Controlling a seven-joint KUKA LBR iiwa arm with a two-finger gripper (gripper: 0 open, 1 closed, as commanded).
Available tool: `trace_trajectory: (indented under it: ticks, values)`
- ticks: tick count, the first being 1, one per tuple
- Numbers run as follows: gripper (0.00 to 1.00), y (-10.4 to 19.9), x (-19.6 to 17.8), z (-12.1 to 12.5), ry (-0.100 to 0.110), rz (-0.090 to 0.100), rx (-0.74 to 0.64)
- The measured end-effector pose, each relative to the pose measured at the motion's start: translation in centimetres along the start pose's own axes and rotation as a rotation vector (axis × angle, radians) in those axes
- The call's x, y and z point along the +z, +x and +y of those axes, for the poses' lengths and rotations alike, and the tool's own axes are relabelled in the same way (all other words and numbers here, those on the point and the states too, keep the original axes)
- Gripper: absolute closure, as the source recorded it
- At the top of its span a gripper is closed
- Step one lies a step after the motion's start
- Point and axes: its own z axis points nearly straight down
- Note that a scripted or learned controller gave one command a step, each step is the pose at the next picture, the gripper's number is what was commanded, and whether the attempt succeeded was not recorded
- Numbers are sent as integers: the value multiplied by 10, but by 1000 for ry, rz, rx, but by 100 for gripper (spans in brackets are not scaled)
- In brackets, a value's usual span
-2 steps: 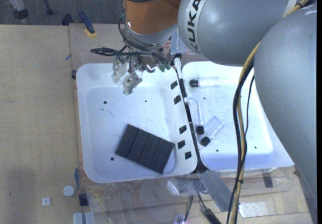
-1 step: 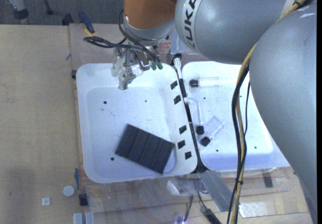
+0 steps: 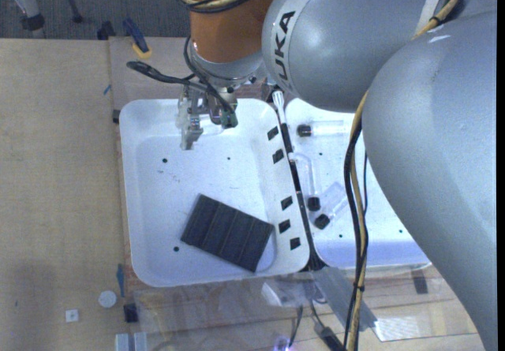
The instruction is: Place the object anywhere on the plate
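Dark ribbed rectangular object lies flat and skewed on the floor of the left bin, well below my pincer and a bit to its right in the camera view, close to the bin's near right corner — nothing touching it. Can't make out a plate as such; the object sits on plain white bin floor. My pincer hangs over the far part of the same bin, near its back wall, nothing between the fingers as far as I see; whether they're spread or pressed together I cannot tell from this angle. Right of the pincer: the divider rim between bins with a row of small black marks, then the right bin with a couple of small dark bits and a clear piece — mostly covered by the grey arm with its orange band.
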Motion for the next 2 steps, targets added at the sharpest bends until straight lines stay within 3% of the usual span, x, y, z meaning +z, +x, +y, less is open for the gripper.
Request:
trace_trajectory:
  ticks: [1,2]
  values:
    - [100,1,92,0,2,2,301]
    - [100,8,-26,2,-2,-6,-150]
